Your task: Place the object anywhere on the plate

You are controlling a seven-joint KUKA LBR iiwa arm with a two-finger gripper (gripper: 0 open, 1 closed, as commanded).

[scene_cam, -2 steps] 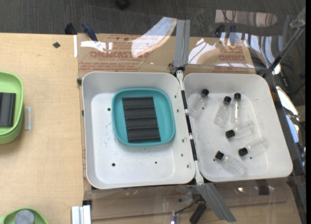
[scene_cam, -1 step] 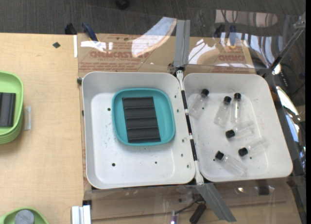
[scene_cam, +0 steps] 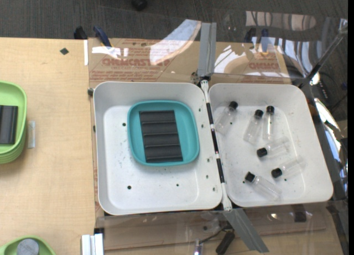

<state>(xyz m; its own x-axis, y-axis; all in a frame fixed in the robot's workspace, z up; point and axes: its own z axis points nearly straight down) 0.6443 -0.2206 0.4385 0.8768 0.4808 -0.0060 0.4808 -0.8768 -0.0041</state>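
Two white bins (scene_cam: 110, 193). In the left one, a teal plate (scene_cam: 191, 138) with a ribbed dark grey insert (scene_cam: 160, 135). In the right one, clear vials (scene_cam: 260, 124) with black caps. At far left, a lime green tray (scene_cam: 16, 96) on a light wood surface (scene_cam: 50, 193).

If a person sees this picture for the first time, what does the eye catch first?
The teal plate with its dark ribbed insert in the left bin stands out most. After it come the clear bottles with black caps, scattered in the right bin.
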